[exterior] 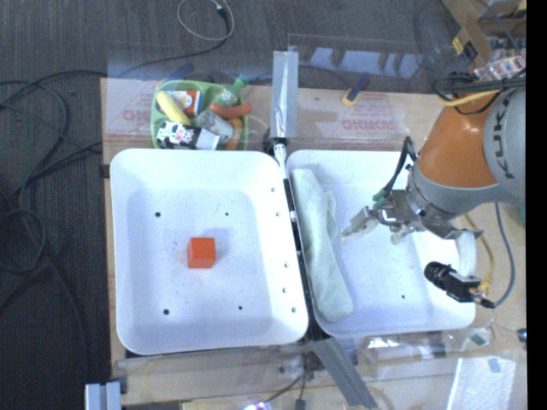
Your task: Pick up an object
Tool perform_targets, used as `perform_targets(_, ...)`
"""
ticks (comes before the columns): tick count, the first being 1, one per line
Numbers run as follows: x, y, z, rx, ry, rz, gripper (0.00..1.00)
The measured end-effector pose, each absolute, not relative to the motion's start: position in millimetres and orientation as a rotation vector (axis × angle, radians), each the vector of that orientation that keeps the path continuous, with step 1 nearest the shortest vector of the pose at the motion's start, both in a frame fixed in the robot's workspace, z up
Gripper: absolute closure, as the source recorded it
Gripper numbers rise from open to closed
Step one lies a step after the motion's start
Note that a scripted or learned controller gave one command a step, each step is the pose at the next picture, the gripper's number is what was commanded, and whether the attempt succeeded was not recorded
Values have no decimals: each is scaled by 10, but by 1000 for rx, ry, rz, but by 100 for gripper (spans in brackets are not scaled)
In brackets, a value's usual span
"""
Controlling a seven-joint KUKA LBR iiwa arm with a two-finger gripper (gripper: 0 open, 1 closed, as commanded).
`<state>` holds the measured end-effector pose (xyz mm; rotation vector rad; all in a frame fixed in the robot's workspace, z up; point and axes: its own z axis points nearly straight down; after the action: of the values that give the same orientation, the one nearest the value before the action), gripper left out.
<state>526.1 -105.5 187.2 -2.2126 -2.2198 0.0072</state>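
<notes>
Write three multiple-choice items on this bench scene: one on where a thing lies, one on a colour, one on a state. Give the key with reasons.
1. Where does the cube lie?
A. In the left bin
B. In the right bin
C. In the green basket

2. What colour is the cube?
A. Blue
B. Orange-red
C. Yellow

3. How does the cloth lie in the right bin?
A. Hung over the arm
B. Balled up in the middle
C. Stretched along the bin's left wall

Key: 1 A, it sits near the middle of the left bin. 2 B, it shows orange-red against the white floor. 3 C, the pale cloth runs lengthwise by that wall, apart from the hand over the right bin.
</notes>
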Motion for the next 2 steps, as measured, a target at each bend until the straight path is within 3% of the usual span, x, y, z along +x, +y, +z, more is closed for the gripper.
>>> perform_targets(1,5742,-737,1790,-2463,-1940,11,0)
perform_targets(2,6148,-537,2026,-2338,-2093,12,0)
